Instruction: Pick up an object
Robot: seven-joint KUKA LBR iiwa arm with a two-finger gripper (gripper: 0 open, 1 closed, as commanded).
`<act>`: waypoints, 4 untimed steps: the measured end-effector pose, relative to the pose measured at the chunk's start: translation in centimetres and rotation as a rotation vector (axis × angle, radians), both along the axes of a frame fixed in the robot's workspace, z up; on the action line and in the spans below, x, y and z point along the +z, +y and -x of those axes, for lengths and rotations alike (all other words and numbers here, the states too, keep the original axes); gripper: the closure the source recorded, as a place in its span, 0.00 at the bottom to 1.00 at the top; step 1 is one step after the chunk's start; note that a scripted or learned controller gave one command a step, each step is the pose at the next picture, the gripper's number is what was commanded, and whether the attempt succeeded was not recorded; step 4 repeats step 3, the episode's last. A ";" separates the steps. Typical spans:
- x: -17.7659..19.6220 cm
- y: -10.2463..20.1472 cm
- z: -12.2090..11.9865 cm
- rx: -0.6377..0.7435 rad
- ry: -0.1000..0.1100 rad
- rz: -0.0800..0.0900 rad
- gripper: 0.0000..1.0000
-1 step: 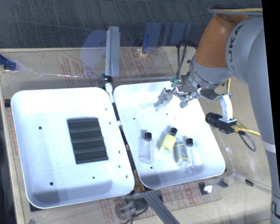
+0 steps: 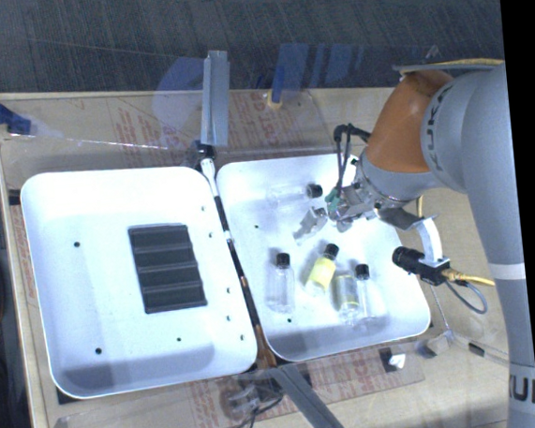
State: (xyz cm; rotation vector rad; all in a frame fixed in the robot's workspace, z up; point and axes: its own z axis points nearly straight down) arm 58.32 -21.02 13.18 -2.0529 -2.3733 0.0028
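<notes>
No legible text; faint red print on bench (image 2: 379,390) unreadable

The gripper (image 2: 329,214) is low in the right bin (image 2: 405,322), near its far edge. Four little bottles lie in this bin. One is yellow (image 2: 321,270). A dark ridged block (image 2: 167,267) sits in the left bin (image 2: 49,196).

one fixed camera looks down at a slant on both white bins (image 2: 114,185), arm (image 2: 449,144) entering from right.
</notes>
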 end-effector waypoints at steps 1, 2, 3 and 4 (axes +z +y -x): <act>-3.2 -0.3 3.7 0.047 -0.019 0.011 0.00; -2.9 0.0 4.1 0.052 -0.005 0.003 1.00; 9.8 1.2 2.9 0.034 -0.004 0.001 1.00; 9.8 1.2 2.9 0.034 -0.004 0.001 1.00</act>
